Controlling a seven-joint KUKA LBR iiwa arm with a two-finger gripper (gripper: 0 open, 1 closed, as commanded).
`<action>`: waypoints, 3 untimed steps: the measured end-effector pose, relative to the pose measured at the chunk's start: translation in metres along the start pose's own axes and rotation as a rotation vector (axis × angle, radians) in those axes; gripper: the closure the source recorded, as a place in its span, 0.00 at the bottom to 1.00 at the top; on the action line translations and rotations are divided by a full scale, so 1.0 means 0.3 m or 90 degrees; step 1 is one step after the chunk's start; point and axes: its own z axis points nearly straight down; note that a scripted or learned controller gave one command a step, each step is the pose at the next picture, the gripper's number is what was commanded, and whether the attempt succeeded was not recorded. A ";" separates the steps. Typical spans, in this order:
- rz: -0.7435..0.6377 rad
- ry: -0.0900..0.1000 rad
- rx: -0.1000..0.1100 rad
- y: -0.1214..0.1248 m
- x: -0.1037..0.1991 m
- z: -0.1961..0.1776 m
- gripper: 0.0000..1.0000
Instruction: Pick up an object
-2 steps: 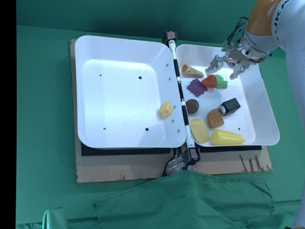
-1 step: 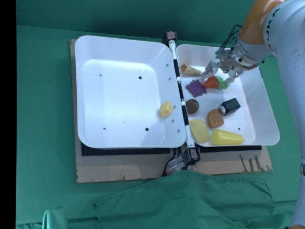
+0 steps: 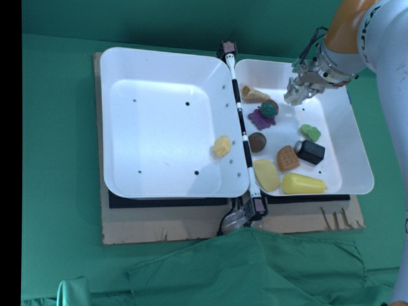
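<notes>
Green cloth (image 3: 255, 266) lies bunched up at the front, the closest thing to us and far below the gripper. Next in size comes the left bin (image 3: 127, 75), well off to the left of the gripper, with one small yellow piece (image 3: 222, 146) near its right wall. The right bin (image 3: 357, 164) sits under the gripper and holds the toys. The grey arm (image 3: 382, 30) with its orange band (image 3: 349, 14) comes in from the right.

The gripper (image 3: 296, 97) hangs over the back part of the right bin. I cannot tell how wide it is, and nothing shows in it.

Below it, toward the front, lie a long yellow toy (image 3: 303, 184), a pale yellow slice (image 3: 266, 174), an orange waffle (image 3: 287, 159) and a black block (image 3: 310, 152). Just left of the gripper are an orange cone (image 3: 254, 94), a purple toy (image 3: 261, 118) and a dark green ball (image 3: 269, 108). A brown ball (image 3: 257, 141) and a small green toy (image 3: 311, 132) lie below it too.
</notes>
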 end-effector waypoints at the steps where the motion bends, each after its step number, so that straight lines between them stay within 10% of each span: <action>1: -0.002 0.005 0.012 0.004 -0.012 -0.154 1.00; 3: -0.003 0.005 0.008 0.059 -0.045 -0.591 1.00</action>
